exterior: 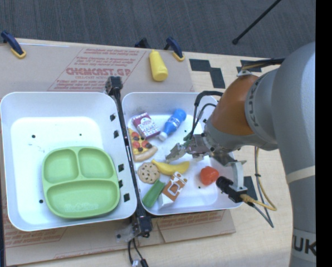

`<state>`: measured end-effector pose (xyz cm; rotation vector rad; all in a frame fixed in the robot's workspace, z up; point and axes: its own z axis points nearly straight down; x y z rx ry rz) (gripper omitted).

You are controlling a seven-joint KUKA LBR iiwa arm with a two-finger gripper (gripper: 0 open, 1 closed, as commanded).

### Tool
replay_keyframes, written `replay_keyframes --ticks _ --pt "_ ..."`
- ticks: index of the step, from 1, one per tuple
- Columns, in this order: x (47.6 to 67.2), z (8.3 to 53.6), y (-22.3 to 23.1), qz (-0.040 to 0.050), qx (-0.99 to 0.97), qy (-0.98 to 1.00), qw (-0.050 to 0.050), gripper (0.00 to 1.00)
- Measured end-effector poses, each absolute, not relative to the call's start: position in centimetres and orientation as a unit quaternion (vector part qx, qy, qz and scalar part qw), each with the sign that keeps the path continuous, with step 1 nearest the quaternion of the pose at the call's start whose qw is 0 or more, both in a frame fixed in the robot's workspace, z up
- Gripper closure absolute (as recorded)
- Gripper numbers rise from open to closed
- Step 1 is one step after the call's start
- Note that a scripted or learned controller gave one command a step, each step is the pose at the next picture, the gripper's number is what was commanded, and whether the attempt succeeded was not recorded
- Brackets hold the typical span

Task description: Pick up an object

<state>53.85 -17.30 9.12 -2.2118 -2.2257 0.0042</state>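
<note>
Gripper (180, 151) sits in the right bin (210, 202) just above the banana (171, 167) — finger state hidden, cannot tell; nothing visibly held.

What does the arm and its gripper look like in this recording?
The arm is thick and rounded, light grey, with a glossy orange band above the wrist. White letters "UK" show on a dark patch low on its body. The gripper is small, of grey metal. Black cables loop beside the wrist, and yellow wires trail below a black block.
</note>
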Motion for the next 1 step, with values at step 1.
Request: replay_keyframes --ticks 1 --pt "53.92 10.17 -17.33 0.0020 -0.703 -0.711 0.002 1.00"
